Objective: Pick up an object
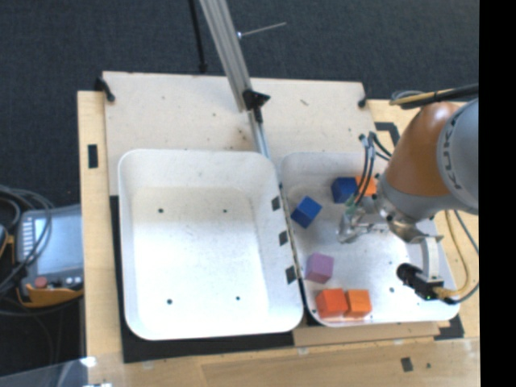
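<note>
- The metal pole rises toward the camera from a black clamp at the back of the board, so its top end is the nearest thing in the view.
- The arm comes in from the right, with its orange band above the right bin.
- The gripper hangs over the middle of the right bin, pointing down. Its fingers are small and partly hidden by the wrist, so I cannot tell whether they are apart or closed, and I see no block between them.
- A blue cube lies in the right bin near its left wall, left of the gripper and apart from it.
- A second blue block lies further back, just beside the wrist cables, and a small orange piece shows at its right side, partly covered by the arm.
- A purple cube lies in front of the blue cube, near the left wall.
- Two orange blocks lie side by side, touching, at the front edge of the right bin.
- The left bin stands beside the right one; their walls meet in the middle.
- At the left of the bench, on the dark floor, there is a control pendant with cables.
</note>
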Available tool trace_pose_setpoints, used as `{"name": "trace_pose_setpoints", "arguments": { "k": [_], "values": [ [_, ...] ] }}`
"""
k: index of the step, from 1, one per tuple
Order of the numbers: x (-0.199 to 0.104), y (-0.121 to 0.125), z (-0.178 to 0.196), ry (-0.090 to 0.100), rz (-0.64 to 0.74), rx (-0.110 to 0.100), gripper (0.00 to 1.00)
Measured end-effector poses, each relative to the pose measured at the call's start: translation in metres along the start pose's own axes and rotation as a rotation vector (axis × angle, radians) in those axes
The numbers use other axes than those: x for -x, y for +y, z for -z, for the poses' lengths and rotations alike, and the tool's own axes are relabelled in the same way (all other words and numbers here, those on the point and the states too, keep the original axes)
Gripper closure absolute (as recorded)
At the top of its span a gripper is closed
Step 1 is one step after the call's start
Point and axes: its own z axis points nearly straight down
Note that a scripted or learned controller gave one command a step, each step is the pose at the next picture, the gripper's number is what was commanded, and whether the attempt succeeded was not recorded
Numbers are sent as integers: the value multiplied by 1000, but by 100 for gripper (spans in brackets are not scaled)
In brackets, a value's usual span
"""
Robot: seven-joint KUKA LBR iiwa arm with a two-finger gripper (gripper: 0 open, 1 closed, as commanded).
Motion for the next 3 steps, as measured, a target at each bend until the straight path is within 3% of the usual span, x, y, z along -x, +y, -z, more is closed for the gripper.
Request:
{"name": "trace_pose_setpoints", "arguments": {
  "k": [2,3],
  "values": [
    [2,12,101,-2,13,3,100],
    [-40,16,101,0,17,-2,100]
  ]
}}
